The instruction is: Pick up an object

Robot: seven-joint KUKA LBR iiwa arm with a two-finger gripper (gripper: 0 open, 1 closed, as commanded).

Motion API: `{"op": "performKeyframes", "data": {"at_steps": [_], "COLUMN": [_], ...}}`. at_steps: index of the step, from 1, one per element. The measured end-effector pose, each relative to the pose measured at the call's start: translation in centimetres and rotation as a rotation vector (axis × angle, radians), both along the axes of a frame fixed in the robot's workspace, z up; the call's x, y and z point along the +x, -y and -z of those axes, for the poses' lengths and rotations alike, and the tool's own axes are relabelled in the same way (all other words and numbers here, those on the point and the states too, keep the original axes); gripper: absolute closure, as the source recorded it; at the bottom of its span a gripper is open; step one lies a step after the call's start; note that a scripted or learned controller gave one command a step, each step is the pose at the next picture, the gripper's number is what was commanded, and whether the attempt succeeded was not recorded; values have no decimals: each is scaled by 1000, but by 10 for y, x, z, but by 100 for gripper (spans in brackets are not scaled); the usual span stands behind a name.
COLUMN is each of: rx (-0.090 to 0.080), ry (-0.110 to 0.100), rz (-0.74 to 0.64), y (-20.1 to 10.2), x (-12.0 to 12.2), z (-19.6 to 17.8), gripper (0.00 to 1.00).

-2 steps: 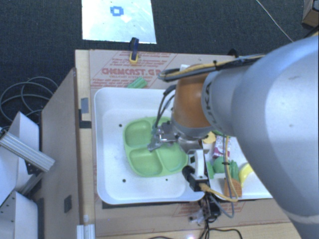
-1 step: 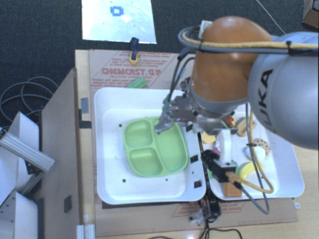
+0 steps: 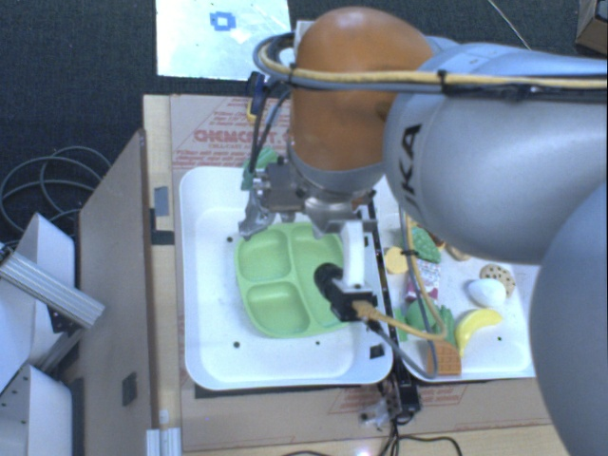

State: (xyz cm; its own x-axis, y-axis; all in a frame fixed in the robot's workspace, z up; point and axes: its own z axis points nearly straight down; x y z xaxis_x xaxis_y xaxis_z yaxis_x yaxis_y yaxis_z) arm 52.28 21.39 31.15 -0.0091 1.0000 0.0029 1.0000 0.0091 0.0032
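Grey arm (image 3: 494, 150) over a green divided tray (image 3: 280, 288) in the left white bin (image 3: 214, 350).

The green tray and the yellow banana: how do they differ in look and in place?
The green tray is wide, flat and split into compartments, while the yellow banana is small and curved. The tray lies in the left bin, under the gripper; the banana lies in the right bin, among other small things. The tray is pale green; the banana is bright yellow. Both rest inside white bins.

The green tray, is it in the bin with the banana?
No, the green tray lies in the left bin; the banana is in the right bin.
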Motion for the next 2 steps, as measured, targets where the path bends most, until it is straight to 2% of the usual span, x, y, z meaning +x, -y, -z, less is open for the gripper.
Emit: {"op": "performKeyframes", "data": {"at_steps": [1,2], "rx": [-3,-1], "ry": [-8,6], "rz": [2,14], "y": [-19,56], "x": [-39,-34], "z": [47,-29], "gripper": [0,0]}}
